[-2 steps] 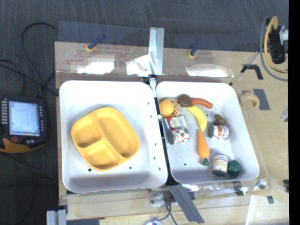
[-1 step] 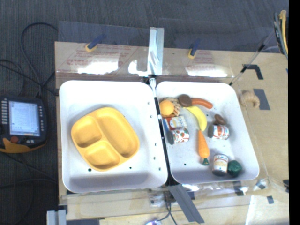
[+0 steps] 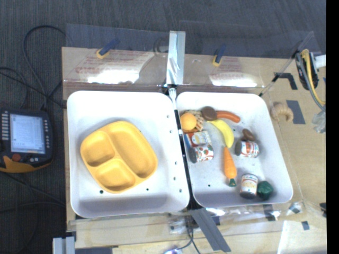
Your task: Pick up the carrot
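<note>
The carrot lies in the right bin, lower centre-right of frame, just below a banana. Left bin holds a yellow divided tray. A pendant sits far left on dark carpet.

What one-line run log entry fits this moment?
carrot: lying in right bin, untouched | beside banana | yellow tray: left bin

The carrot has bare floor on its left and right; a banana crowds its top end, a can and broccoli sit near its tip, another can up-right
</note>
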`<state>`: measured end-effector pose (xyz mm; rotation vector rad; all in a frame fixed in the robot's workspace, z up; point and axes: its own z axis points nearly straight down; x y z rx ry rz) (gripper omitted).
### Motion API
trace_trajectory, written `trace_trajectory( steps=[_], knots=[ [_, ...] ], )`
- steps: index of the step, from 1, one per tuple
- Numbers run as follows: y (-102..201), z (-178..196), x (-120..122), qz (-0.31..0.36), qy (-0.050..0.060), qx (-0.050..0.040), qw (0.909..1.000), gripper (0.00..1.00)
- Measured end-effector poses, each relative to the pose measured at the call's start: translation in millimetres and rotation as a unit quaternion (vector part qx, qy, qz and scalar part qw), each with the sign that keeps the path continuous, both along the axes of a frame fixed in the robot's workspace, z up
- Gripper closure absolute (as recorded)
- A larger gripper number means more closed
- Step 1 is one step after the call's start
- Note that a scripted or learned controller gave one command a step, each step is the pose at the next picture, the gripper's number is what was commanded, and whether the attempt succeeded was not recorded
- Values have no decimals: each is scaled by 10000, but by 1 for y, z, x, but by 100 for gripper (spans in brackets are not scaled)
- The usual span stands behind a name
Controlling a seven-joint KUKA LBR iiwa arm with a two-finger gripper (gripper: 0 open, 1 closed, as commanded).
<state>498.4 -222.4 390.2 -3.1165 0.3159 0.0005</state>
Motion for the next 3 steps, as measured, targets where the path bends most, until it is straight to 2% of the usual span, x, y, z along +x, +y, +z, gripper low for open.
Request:
trace_trajectory(
  steps=[1,2,3],
  knots=[
    [1,-36,-7,13,-11,3,10000,100],
    [1,2,-2,12,-42,4,10000,100],
    [0,57,-1,6,-65,12,10000,100]
  ],
)
